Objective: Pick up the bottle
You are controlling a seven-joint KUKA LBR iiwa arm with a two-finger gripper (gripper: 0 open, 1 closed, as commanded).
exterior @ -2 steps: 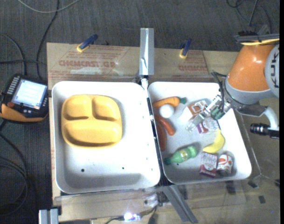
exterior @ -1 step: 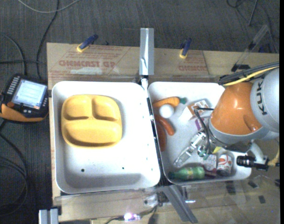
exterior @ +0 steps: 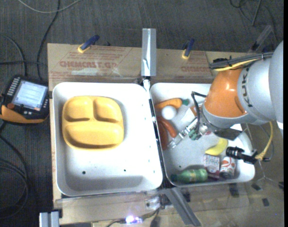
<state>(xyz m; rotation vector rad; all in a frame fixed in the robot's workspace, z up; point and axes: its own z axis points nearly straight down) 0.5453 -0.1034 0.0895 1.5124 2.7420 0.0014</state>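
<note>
Bottle: a green bottle point(exterior: 191, 175) lay on its side along the near wall of the right bin point(exterior: 245, 174), cap end toward the left, touching no part of the arm.
Beside the bottle: a small red-and-white packet point(exterior: 212, 163) and a red can point(exterior: 226, 167) sat just to its right, in the same near corner area.
Banana: a yellow banana point(exterior: 216, 148) lay a little farther in, above the packet.
Pincer: the pincer point(exterior: 178, 138) hung over the middle of the right bin, well apart from the bottle, pointing toward the bin's left wall; whether its fingers were spread or closed could not be told, and nothing was seen between them.
Near the pincer: an orange carrot-like piece point(exterior: 168, 102), a white ball point(exterior: 168, 112) and a reddish strip point(exterior: 166, 128) lay at the far left of the right bin.
Arm: the grey arm with its orange band point(exterior: 227, 100) reached in from the right, covering much of the bin's far side.
Left bin: the left bin point(exterior: 106, 174) held a yellow divided tray point(exterior: 93, 122), upside down, in its far half.
Worktop: the cardboard-covered worktop point(exterior: 99, 63) carried both bins, with blue and yellow clamps point(exterior: 88, 44) on its far edge.
Off the worktop: a teach pendant point(exterior: 25, 100) with a lit screen lay on the floor to the left.
</note>
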